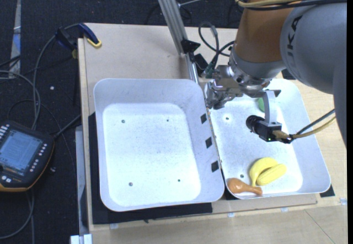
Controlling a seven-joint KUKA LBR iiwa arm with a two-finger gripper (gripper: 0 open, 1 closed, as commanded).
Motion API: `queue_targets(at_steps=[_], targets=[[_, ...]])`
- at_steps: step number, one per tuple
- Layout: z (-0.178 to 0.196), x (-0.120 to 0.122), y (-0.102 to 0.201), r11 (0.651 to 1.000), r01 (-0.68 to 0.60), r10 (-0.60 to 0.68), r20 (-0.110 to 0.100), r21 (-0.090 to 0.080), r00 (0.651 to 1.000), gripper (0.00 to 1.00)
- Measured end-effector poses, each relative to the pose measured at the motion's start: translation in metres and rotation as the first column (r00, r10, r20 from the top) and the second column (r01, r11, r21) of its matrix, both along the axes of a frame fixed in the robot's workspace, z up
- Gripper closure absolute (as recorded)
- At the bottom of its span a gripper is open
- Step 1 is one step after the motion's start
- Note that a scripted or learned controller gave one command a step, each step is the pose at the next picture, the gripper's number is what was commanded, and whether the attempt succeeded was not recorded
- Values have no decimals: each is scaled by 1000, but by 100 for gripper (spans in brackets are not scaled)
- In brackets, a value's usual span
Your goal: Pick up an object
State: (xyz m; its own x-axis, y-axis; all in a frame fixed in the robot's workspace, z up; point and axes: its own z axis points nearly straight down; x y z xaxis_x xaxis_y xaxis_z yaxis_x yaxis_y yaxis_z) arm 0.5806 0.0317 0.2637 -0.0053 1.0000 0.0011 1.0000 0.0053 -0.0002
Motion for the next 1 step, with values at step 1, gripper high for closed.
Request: queue_targets(at_steps=[1], targets=[[-17,-13,52,1000,0,0,-1,0,1000,100]])
